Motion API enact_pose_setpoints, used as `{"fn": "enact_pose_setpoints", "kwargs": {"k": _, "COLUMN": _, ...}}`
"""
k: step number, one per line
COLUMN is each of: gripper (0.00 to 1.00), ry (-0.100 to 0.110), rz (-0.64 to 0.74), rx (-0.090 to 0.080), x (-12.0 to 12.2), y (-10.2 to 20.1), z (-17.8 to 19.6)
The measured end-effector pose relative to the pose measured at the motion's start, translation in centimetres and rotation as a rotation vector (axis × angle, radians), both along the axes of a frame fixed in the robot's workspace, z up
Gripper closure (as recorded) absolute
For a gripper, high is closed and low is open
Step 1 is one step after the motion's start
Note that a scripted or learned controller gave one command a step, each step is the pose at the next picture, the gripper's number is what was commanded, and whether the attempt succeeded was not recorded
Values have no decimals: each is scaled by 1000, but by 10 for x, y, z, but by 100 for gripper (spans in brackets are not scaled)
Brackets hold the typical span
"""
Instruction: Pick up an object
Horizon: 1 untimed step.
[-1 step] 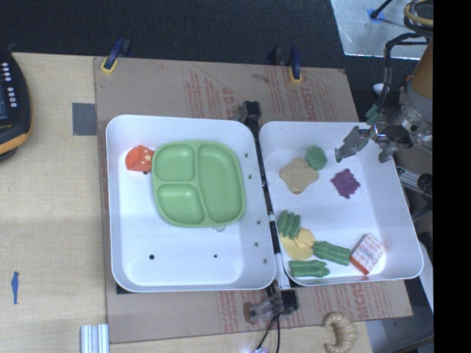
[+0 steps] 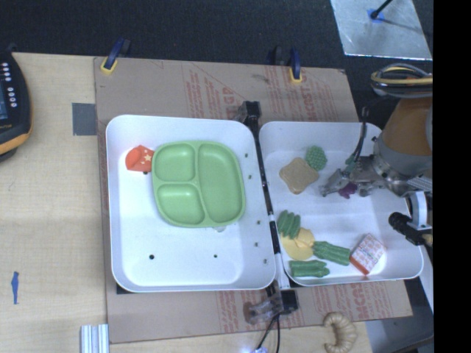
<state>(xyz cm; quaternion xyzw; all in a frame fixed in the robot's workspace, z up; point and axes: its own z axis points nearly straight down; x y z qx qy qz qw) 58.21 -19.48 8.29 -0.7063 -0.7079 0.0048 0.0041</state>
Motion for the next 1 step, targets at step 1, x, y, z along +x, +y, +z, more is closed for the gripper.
{"fn": "enact_pose_setpoints", "kwargs": {"k": 1, "gripper": 100, "ry": -9, "rz": 2, "rx": -2, "x": 3, "y": 0, "z": 20}}
